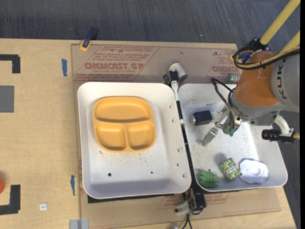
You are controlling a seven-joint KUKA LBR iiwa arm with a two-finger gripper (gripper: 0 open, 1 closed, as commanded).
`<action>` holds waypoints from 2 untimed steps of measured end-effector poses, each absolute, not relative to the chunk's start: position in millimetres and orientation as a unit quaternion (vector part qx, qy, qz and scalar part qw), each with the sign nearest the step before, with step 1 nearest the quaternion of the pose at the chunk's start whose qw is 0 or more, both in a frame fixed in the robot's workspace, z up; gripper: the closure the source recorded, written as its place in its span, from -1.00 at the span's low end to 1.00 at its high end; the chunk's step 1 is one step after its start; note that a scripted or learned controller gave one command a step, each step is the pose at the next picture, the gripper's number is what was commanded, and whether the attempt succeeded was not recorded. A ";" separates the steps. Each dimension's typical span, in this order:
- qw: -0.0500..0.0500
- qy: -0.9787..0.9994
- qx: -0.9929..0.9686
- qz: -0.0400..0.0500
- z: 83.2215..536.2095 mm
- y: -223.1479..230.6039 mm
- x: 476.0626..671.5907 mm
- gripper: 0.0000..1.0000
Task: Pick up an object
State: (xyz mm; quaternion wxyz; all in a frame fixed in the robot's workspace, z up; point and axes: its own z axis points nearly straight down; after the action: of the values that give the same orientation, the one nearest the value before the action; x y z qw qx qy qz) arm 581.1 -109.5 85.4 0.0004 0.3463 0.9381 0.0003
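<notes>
Over right bin (274, 175), arm (257, 87) angled down-left, end effector (217, 130) w/ fingers apart.

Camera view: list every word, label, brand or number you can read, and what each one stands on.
"CHEMCAST. GP", red print on the brown sheet under the bins, left part.
Smaller red lines above and below it: too blurred to read.
Red print on the same sheet near the arm: partly hidden, unreadable.
"KU", dark letters on the arm's grey casing, cut off at the frame edge.
Green-patterned packet: print too small to read.
</notes>
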 end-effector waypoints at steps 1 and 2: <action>0.003 0.971 0.238 0.000 85.2 -122.7 602.7 -1.00; 0.003 0.993 0.117 0.000 85.5 -98.5 612.0 -1.00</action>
State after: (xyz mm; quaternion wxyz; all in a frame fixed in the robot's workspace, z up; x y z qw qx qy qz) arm 612.0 -98.5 85.5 0.0033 0.1169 0.9931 0.0004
